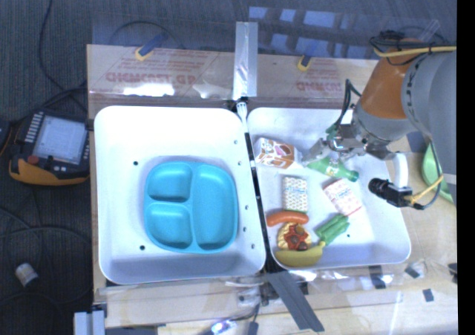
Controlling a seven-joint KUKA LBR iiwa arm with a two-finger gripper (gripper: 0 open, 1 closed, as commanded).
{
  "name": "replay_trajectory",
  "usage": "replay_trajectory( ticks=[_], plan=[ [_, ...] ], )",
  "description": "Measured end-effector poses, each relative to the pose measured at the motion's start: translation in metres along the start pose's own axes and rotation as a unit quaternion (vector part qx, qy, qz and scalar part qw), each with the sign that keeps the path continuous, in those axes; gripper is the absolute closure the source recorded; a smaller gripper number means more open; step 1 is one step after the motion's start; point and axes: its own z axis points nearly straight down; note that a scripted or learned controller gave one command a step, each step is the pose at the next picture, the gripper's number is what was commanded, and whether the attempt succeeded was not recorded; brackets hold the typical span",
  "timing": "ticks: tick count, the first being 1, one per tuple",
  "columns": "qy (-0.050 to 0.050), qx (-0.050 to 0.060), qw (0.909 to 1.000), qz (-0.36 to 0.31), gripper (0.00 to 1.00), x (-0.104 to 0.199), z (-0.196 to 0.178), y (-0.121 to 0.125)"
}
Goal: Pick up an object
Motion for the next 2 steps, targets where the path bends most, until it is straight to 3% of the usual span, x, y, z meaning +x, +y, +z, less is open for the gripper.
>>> replay_trajectory(
  ticks=[1,2],
  plan=[
    [-0.001,0.001,0.9998,0.019,1.0,0.035,-0.112,-0.021],
    [0.0,0.002,0.9991,0.042,1.0,0.053,-0.134,-0.033]
  ],
)
